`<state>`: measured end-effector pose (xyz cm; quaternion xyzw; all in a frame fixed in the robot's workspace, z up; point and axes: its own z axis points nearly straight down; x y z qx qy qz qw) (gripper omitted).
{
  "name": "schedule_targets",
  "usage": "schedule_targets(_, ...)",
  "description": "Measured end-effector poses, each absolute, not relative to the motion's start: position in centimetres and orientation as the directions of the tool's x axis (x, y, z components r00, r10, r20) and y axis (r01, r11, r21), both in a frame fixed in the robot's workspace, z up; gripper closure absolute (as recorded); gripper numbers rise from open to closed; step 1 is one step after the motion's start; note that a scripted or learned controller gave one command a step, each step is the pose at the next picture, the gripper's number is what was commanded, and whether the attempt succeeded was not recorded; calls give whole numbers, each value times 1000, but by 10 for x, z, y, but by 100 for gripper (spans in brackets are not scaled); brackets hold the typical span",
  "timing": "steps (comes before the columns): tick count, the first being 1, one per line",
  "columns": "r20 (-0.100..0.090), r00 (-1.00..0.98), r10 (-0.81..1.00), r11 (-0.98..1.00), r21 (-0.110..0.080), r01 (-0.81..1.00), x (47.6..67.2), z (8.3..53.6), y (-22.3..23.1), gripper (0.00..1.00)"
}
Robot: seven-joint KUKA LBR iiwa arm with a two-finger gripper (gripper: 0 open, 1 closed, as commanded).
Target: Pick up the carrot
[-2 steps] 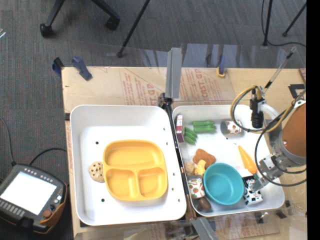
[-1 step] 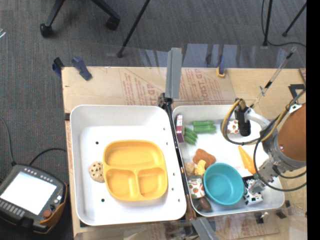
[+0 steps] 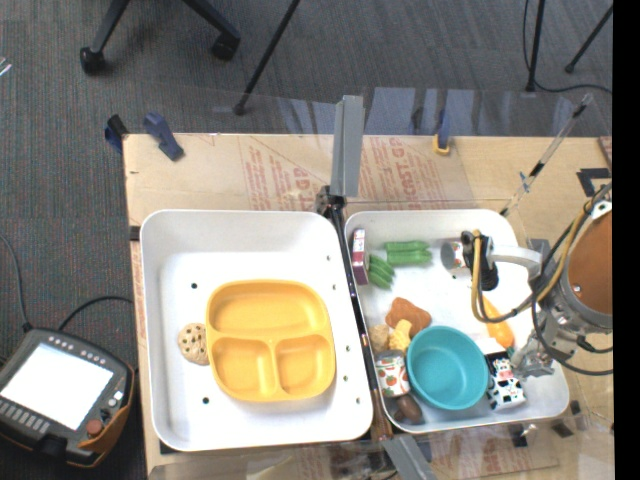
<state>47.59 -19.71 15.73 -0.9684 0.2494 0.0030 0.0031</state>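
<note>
The carrot shows as a small orange piece on the right side of the right bin, just right of the teal bowl. A yellow cable partly hides it. My gripper hangs over the bin's right edge, just right of and slightly below the carrot, with the orange-banded arm behind it. Nothing can be seen held in it.
The right bin is crowded: green pea pods, a brown nugget, a small can and a cow-patterned carton next to the gripper. The left bin holds a yellow divided plate and a cookie.
</note>
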Motion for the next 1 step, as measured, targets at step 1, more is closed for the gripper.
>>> schedule_targets(1,-5,974,-228,-974,-6,-228,501,160,-207,100)
